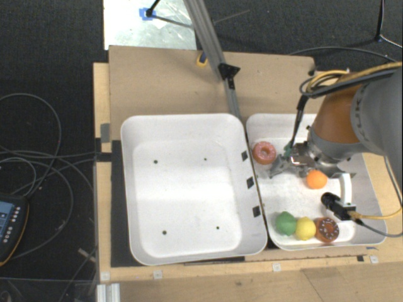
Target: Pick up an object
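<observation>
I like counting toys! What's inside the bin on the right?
The right bin holds a pink donut, orange ball, green ball, yellow ball and chocolate donut. The arm covers part of it.

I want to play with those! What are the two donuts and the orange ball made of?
The pink donut and the brown sprinkled donut look like molded plastic toys: flat solid colors, smooth rounded edges. The orange ball looks like plastic or rubber too, smooth and evenly colored. It could be foam; this view leaves that open. They lie in the right bin, which looks like matte white plastic.
</observation>
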Action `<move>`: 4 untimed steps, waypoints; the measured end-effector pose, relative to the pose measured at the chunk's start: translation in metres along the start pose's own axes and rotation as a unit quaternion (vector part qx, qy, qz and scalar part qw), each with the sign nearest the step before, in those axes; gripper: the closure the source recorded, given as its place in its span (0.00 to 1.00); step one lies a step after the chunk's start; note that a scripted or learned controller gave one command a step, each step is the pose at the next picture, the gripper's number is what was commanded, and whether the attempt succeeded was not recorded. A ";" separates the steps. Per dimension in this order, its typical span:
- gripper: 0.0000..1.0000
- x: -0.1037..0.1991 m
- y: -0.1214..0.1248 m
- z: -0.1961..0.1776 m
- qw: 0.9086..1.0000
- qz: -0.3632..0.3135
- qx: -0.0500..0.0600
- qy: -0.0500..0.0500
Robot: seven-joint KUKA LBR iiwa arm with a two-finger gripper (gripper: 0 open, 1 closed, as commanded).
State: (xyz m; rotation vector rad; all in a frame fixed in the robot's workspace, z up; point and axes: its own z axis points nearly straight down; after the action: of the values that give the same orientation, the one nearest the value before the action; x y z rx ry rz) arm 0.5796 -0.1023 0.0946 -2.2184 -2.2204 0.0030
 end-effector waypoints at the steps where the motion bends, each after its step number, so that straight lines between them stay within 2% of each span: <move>1: 1.00 -0.001 0.001 -0.014 1.000 0.001 -0.003 0.000; 4: 1.00 0.005 0.003 -0.194 1.000 -0.003 -0.006 -0.001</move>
State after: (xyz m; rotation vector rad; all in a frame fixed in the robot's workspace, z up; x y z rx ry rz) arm 0.5832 -0.0971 0.2881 -2.2193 -2.2338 -0.0086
